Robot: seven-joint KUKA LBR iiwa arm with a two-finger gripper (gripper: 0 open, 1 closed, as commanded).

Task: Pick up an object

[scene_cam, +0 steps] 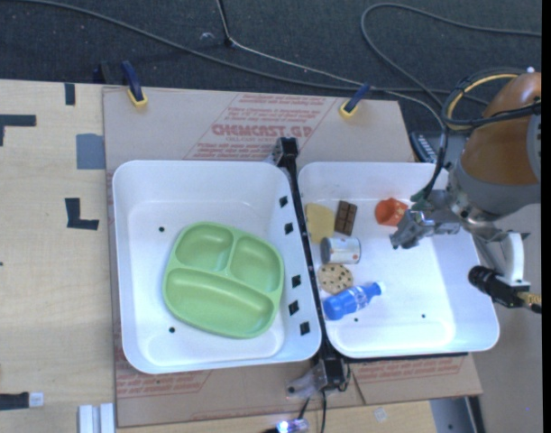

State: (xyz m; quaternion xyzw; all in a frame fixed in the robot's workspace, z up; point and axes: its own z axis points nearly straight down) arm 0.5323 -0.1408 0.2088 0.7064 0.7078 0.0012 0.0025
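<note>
The right bin [437, 323] holds several small objects. An orange-red piece [390, 210] lies near its back. A brown chocolate bar [345, 216] rests on a yellow block [318, 222]. Below them lie a small silver can [341, 249], a round cookie [335, 279] and a blue bottle [351, 299]. My gripper [408, 233] hangs over the bin's right middle, just right of and below the orange-red piece. Nothing shows between its dark tips.
The left bin [135, 242] holds a green divided plate [224, 279]. A black divider [298, 242] runs between the bins. The arm's grey body and orange band [500, 152] loom over the right bin's far right edge. Cables trail across the dark floor behind.
</note>
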